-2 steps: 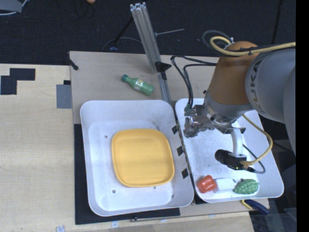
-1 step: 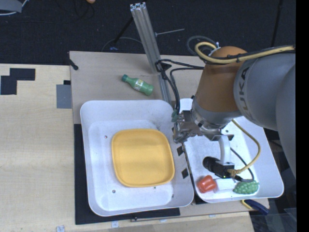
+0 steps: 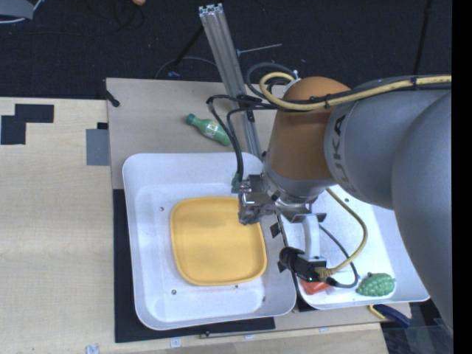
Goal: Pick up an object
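Progress looks slight: we see the gripper (image 3: 249, 206) low over the right edge of the yellow plate (image 3: 217, 240) in the left bin (image 3: 144, 198), nothing visibly lifted — whether it is open or closed we cannot tell. Lifting remains, we judge. In the right bin (image 3: 402, 271), a green bumpy toy (image 3: 376, 284) and a red piece (image 3: 316, 287) sit near its front edge — a green bottle (image 3: 209, 127) lies on the bench behind.
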`<action>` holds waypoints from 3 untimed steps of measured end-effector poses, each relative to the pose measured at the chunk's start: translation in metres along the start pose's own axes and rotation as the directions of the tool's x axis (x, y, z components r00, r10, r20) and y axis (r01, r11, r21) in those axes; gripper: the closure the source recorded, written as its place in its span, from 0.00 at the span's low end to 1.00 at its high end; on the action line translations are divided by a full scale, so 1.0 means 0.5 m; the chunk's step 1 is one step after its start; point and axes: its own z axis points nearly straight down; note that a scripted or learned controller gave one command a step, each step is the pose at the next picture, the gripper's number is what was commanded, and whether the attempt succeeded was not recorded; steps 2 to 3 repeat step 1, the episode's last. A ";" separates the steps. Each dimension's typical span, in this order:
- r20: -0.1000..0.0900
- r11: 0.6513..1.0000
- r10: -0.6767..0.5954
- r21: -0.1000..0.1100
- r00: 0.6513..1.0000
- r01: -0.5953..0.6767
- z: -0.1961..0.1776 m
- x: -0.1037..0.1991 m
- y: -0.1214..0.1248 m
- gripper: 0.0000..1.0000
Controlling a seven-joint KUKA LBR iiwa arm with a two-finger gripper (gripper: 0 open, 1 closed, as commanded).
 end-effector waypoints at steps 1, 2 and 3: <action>0.001 1.000 0.003 0.000 1.000 -0.003 0.000 -0.004 0.001 0.00; 0.001 1.000 0.003 0.000 1.000 -0.003 0.000 -0.004 0.001 0.00; 0.001 1.000 0.003 0.000 1.000 -0.003 0.000 -0.004 0.001 0.00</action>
